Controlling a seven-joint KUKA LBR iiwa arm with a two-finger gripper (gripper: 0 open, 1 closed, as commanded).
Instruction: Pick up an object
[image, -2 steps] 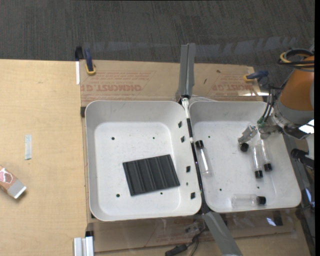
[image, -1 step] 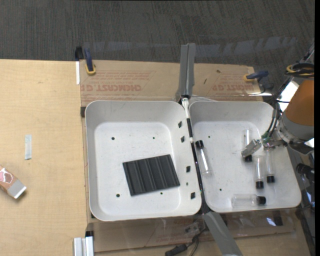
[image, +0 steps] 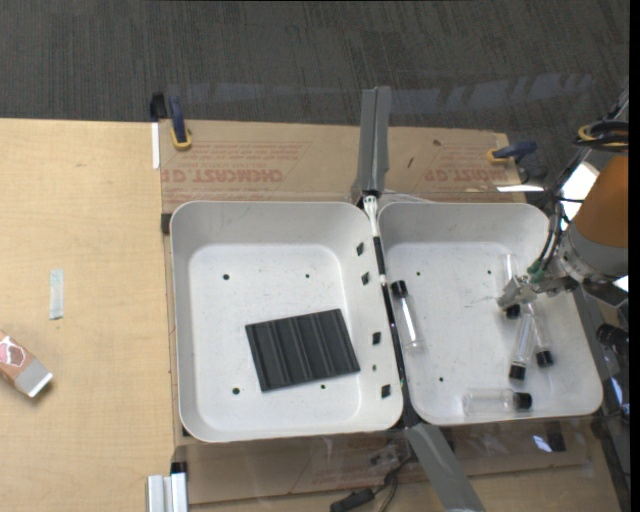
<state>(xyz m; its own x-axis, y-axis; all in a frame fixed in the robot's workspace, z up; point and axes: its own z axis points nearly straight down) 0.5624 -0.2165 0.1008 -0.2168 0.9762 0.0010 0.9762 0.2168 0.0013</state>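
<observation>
Two shallow white plastic bins sit side by side on a brown cardboard sheet (image: 260, 165) on the bench. The left bin (image: 190, 300) holds one thing: a flat dark grey ribbed rectangle (image: 302, 349), lying a bit tilted near the middle of its floor. The right bin (image: 450, 225) holds several clear plastic tubes with black caps. One tube (image: 404, 313) lies along the bin's left wall, with its black cap at the far end. Another tube (image: 495, 402) lies on its side near the front edge, with its cap pointing right. Two more tubes (image: 530, 345) lie close together by the right side, with their caps toward the front. The grey arm with the orange band (image: 603, 215) reaches in from the right. Its gripper (image: 520, 295) is low over the right bin, just above the far ends of those two tubes. It is small and blurry here, so I cannot tell if it is apart or together, or if it has hold of a tube. Blue and yellow clamps (image: 178, 128) pin the cardboard at the back. On the tan wooden table (image: 80, 200) to the left lie a small pale strip (image: 56, 295) and, well apart from it, a small reddish and white packet (image: 22, 367) near the edge.
</observation>
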